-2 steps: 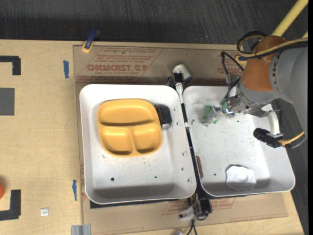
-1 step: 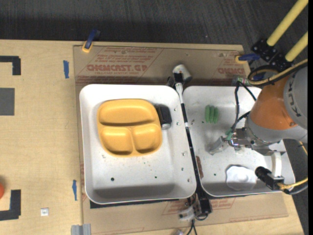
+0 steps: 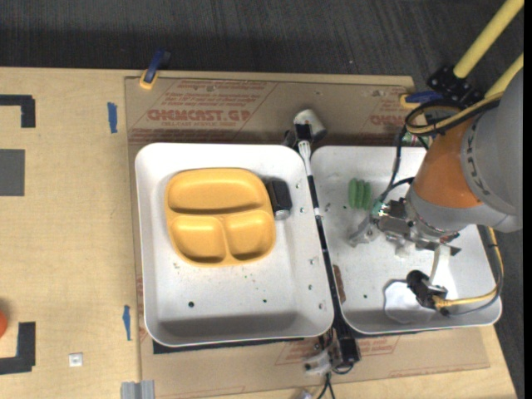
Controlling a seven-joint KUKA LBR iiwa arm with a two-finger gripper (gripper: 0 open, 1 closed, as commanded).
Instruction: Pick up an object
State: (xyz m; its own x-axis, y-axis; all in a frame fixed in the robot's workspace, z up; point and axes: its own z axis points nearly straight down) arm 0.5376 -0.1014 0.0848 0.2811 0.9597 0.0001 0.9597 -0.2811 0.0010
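Observation:
A small green ribbed object point(image 3: 359, 194) lies in the right bin point(image 3: 349, 302), near its upper left. My gripper point(image 3: 364, 231) hangs low over that bin, just below and slightly right of the green object, with the grey arm and orange band point(image 3: 445, 181) behind it to the right. In the left bin point(image 3: 216, 306), a yellow three-section plate point(image 3: 220, 214) lies upside up. A small black object point(image 3: 278, 196) rests against the plate's right edge. Nothing can be seen held in the gripper.
A black connector on a yellow cable point(image 3: 426, 289) hangs over the lower part of the right bin. The bins' shared rim point(image 3: 320, 231) runs between them. Cables and a yellow pole point(image 3: 490, 27) stand at the upper right.

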